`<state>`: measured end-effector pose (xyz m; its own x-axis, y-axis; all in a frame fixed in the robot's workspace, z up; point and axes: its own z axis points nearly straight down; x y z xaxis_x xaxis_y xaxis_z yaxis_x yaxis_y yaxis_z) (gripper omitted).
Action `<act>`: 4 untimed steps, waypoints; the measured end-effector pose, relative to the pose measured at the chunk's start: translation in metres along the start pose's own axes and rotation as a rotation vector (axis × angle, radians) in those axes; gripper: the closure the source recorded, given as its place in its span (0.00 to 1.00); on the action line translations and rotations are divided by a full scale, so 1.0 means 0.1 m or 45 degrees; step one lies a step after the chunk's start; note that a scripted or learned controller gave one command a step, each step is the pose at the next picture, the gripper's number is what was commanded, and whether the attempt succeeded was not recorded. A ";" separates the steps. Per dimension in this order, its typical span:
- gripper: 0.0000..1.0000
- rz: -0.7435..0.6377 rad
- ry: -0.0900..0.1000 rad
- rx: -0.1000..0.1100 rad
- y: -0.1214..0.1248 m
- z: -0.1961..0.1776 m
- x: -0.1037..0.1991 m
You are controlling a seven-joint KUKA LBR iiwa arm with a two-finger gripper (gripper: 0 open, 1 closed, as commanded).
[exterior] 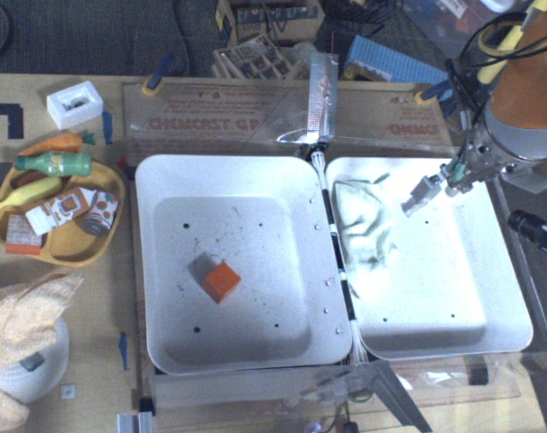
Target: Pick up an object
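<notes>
Although much of the lettering on the cardboard sheet point(228, 120) behind the bins is washed out, red print can be read on it as something like "CHEMCAST GP" on its left half, with a second, fainter red word on its right half that cannot be made out. No other writing can be read; the packets in the yellow bowl point(55, 224) at the far left carry printed pictures, but their text is too small to tell.

An orange block point(222, 282) is seen lying in the left bin point(161, 183), a little left of and below the bin's middle, with a grey face or shadow at its upper left. In the right bin point(490, 314), a pale, crumpled cloth or plastic film point(364, 224) is spread along the left wall; its material cannot be settled, since it blends with the white floor.

The gripper point(427, 192) is held over the upper part of the right bin, pointing down and to the left, just to the right of the crumpled sheet and well apart from the orange block. Its fingers are blurred and small, so their spread cannot be told, and nothing is seen between them. The arm point(526, 97) is cut off by the right and top edges, with its orange band visible above the wrist.
</notes>
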<state>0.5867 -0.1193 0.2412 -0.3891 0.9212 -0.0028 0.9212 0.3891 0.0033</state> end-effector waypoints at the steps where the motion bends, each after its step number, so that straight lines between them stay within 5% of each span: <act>1: 0.00 -0.244 -0.007 -0.015 0.01 1.47 0.13; 2: 1.00 -0.240 -0.008 -0.023 0.02 1.36 0.12; 3: 1.00 0.124 0.000 0.002 0.66 0.56 0.42; 4: 0.00 0.124 0.000 0.001 0.67 0.56 0.43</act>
